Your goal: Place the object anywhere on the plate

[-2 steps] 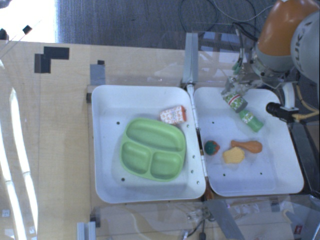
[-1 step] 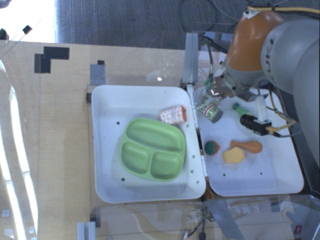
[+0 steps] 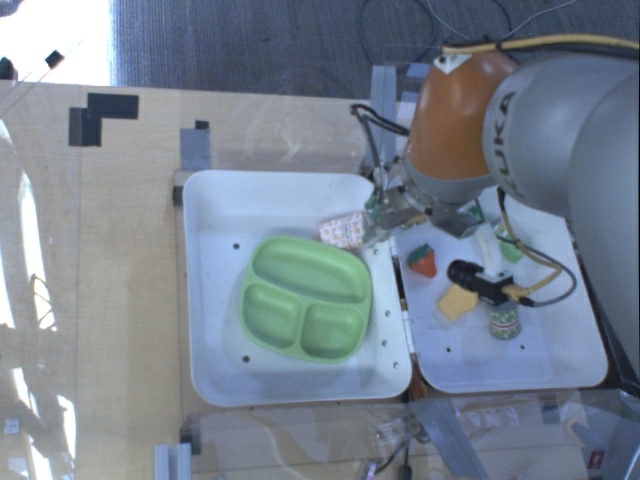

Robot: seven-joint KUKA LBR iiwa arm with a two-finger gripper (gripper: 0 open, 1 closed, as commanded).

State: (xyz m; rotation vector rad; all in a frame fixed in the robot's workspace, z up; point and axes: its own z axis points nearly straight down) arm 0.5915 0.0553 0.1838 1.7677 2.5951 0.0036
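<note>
Plate point(image 3: 305, 298), green, 3 compartments, sits in left bin point(image 3: 212, 268); pink-speckled packet point(image 3: 342, 230) is at its upper-right rim, print too small to read. Gripper point(image 3: 378, 216) is right against packet, can't tell if it's open or gripping. Right bin point(image 3: 545, 358): strawberry point(image 3: 423, 260), yellow block point(image 3: 457, 303), green jar point(image 3: 505, 323); black lettering on arm point(image 3: 560, 118) is cut off.

Bin at view's left point(image 3: 205, 298): green three-compartment plate point(image 3: 306, 298); pale speckled packet point(image 3: 343, 230) at the plate's far rim, beside the end effector point(image 3: 384, 218).
Bin at view's right point(image 3: 560, 368): red strawberry-like piece point(image 3: 423, 261), yellow block point(image 3: 456, 304), small green can point(image 3: 505, 323).
</note>
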